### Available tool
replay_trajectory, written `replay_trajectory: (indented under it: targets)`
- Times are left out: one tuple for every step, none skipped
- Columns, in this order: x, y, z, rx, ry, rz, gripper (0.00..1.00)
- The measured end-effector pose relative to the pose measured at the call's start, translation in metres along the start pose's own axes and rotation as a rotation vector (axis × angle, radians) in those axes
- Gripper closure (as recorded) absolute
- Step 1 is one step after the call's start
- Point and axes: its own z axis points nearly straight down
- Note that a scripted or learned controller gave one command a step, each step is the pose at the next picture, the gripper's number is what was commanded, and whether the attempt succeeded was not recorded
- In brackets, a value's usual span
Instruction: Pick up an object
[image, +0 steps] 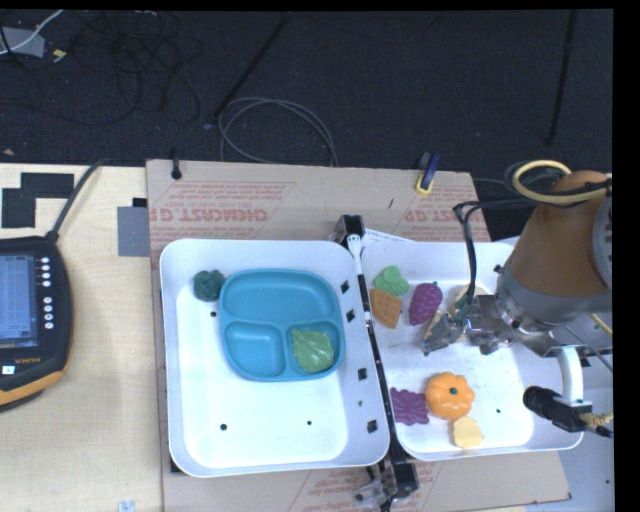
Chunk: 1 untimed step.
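In the right bin (500, 425) lie a green-topped orange toy (388, 295), a purple grape toy (425, 300), a purple flat piece (408, 405), an orange pumpkin (449, 395) and a small yellow piece (466, 433). My gripper (446, 327) hangs low over this bin, just right of the purple grapes and above the pumpkin. Nothing shows between its fingers.
The left bin (200, 420) holds a blue divided tray (270, 290) with a green leafy toy (313, 350) in one compartment, and a dark green ball (208, 285) beside it. A teach pendant (25, 315) lies at the far left. Cables run behind the bench.
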Motion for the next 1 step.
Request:
replay_trajectory:
  targets:
    - [-0.0118, 0.0653, 0.1026, -0.005, -0.005, -0.004, 0.00]
